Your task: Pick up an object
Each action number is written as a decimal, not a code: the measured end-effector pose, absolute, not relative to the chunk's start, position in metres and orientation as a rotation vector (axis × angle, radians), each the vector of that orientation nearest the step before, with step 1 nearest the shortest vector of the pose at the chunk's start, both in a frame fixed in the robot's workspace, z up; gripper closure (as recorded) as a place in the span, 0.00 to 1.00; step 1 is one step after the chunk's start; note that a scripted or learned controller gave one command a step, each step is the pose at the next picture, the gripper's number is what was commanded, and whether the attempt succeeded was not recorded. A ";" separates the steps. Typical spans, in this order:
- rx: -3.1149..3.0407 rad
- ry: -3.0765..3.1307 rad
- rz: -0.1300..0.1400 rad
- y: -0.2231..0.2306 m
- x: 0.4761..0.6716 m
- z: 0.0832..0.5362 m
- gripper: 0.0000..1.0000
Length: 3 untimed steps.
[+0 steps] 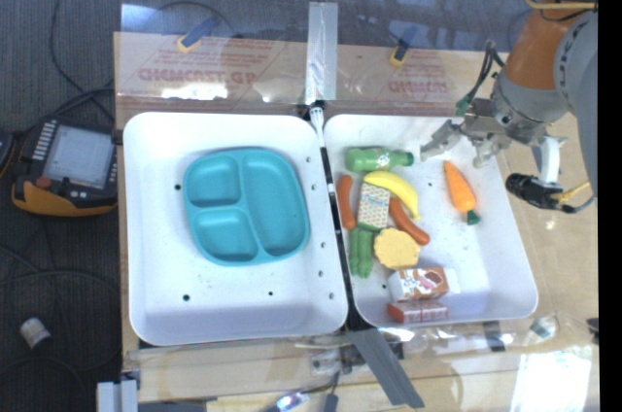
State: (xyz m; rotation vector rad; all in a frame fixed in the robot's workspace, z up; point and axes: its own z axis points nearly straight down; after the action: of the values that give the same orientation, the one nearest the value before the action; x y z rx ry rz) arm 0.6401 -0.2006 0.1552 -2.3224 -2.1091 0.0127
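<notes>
My gripper [462,146] hangs over the far edge of the right bin [505,250], its two fingers spread open with nothing between them. Just below it lies an orange carrot [460,188]. To its left lie a green bottle [379,158] and a yellow banana [395,190]. Further toward the front are a speckled cracker [373,202], a red sausage [409,224], a round yellow piece [397,249], a green cucumber [362,251] and a small printed carton [420,284].
An orange sausage [345,201] lies along the right bin's left wall. A flat red piece [418,312] sits at its front edge. The left bin [155,284] holds a blue divided plate [245,204]. A handheld pendant [63,167] lies on the floor at left.
</notes>
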 end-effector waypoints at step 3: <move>-2.258 -2.176 0.000 -0.210 0.663 0.104 0.00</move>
State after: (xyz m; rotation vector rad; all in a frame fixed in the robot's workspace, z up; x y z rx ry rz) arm 0.6631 -0.2096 0.1044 -2.2580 -2.1758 0.0001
